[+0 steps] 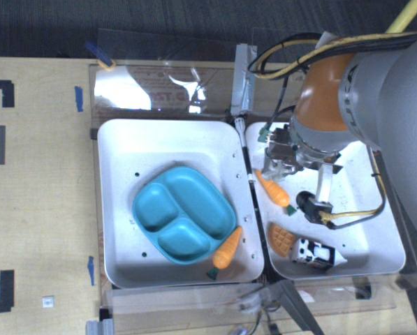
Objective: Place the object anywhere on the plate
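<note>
Two white bins sit side by side on the table (pixel 33 187), and I see my arm (pixel 376 82) reaching over the right bin (pixel 376 253). The end effector (pixel 281 160) hangs low in that bin's near-left corner, but from this slanted view I cannot tell how it is set.

Just below the end effector, almost touching it, lies an orange carrot (pixel 274 189). Its long axis runs diagonally, from the upper left, close to the wall between the bins, down to the lower right. I judge this carrot to be the object, because nothing else lies so near. I cannot see that it is held.

The blue plate (pixel 184 213) with its compartments lies well to the left of the end effector, in the left bin (pixel 117 145), beyond the dividing wall. A second carrot (pixel 225 249) leans against the plate's edge there.

Further below the end effector, in the right bin, I see a waffle-like piece (pixel 281 239) and a small black-and-white item (pixel 313 252).

For the coming move, I think the carrot must first be gripped across its diagonal axis, then lifted over the wall and carried leftwards.
</note>
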`<state>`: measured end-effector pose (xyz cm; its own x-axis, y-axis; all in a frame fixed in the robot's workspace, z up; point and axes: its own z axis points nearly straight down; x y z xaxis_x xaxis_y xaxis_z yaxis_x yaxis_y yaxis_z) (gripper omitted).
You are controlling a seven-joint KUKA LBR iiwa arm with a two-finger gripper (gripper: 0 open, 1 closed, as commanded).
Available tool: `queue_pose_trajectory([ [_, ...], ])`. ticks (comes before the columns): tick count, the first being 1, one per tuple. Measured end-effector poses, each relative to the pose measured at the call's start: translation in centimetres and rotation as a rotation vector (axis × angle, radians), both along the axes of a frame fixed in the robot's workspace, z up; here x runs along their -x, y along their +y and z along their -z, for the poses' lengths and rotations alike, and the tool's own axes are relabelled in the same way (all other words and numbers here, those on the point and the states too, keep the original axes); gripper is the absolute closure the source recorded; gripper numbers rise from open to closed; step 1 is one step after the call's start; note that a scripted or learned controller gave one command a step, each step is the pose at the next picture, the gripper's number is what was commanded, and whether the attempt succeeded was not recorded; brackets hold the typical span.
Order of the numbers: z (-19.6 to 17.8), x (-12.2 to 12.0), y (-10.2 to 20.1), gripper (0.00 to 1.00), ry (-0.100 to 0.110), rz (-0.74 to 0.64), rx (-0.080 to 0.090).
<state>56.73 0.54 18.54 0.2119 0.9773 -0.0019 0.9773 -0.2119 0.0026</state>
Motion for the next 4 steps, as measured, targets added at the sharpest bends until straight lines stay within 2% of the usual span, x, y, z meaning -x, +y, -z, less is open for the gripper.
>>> queue_pose_trajectory([
  [1, 0.1, 5.9, -6.0, 1.0, 0.005, 0.028, -0.001],
  [2, 0.2, 8.8, -0.8, 1.0, 0.006, -0.16, -0.004],
  [3, 0.2, 1.5, 8.6, 1.0, 0.003, -0.236, -0.004],
  [4, 0.1, 5.8, 5.3, 1.0, 0.006, -0.384, -0.003],
])
